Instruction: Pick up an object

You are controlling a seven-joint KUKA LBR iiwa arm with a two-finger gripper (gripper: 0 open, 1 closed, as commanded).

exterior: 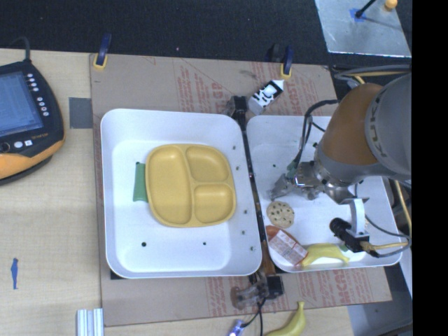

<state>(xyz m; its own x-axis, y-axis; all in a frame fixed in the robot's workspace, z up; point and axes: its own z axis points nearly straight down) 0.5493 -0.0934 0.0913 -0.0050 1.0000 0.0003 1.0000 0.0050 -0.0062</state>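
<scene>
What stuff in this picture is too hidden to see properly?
- Green thing in the left bin: mostly tucked under the yellow tray.
- Gripper: the arm's wrist covers it, so its jaws can't be judged.
- Banana below the bins: cut off by the bottom edge.

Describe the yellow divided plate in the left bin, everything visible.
The yellow divided plate looks like matte plastic, rounded-square, with three compartments: one long on the view's left, two smaller on the right. It lies flat, right side up, mid left bin, slightly rotated. Its left edge overlaps a green flat item. Nothing rests in it.
</scene>
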